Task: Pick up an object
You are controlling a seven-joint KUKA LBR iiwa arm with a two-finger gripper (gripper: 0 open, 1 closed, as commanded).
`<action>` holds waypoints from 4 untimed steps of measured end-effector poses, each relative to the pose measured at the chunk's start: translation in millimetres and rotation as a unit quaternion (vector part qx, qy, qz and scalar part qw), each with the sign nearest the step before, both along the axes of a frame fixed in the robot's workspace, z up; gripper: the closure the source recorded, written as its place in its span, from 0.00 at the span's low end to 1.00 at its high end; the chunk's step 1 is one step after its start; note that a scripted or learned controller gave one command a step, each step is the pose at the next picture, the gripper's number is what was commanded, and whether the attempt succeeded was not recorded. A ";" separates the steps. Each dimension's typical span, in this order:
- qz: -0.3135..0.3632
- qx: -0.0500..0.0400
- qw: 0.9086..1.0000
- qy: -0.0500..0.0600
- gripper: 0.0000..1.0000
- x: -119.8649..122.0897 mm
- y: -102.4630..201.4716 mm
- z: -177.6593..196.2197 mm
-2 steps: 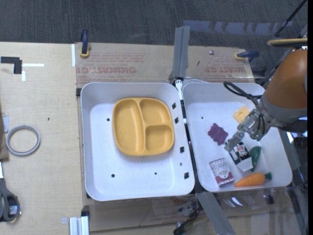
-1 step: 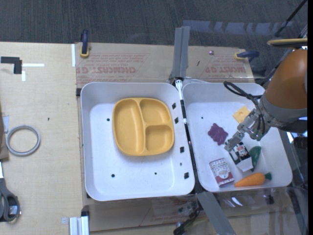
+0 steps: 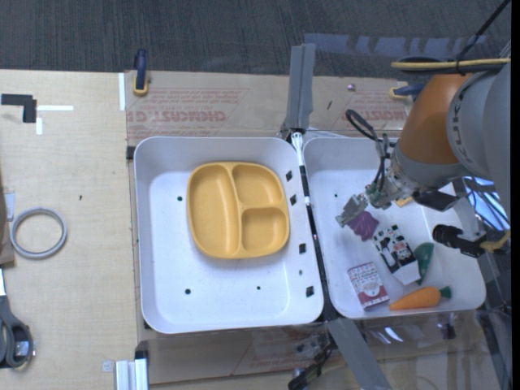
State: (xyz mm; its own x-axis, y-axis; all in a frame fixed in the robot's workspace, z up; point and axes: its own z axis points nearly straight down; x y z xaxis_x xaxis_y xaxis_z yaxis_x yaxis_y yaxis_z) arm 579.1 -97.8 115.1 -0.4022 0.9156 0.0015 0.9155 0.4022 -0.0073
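The right bin (image 3: 325, 177) holds several small items. A purple object (image 3: 366, 225) lies near its middle. Beside it lies a black and white box (image 3: 394, 249), with a green piece (image 3: 425, 255) at its right. A small red and white packet (image 3: 367, 284) and an orange carrot (image 3: 418, 298) rest near the front wall. My gripper (image 3: 355, 210) hangs low in this bin, right at the upper left edge of the purple object. I cannot make out whether it touches it. The grey arm with its orange band (image 3: 431, 112) reaches in from the right.
A yellow divided plate (image 3: 238, 209) lies in the left bin (image 3: 162, 283). On the wooden bench at the left sit a grey ring (image 3: 36, 232) and scissors (image 3: 15, 340). A grey divider post (image 3: 299, 88) stands between the bins at the back.
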 end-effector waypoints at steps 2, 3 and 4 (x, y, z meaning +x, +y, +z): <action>-0.009 0.002 1.000 0.000 0.00 -102.4 -12.5 -27.4; -0.009 0.002 1.000 0.000 0.00 -102.4 -12.5 -27.4; 0.015 0.001 1.000 0.000 0.00 -61.3 -49.2 -27.2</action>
State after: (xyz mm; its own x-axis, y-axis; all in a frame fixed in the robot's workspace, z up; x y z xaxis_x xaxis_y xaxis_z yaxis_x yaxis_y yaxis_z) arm 517.8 -146.9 87.9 -0.4297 0.9030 0.0033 0.9029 0.4297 -0.0059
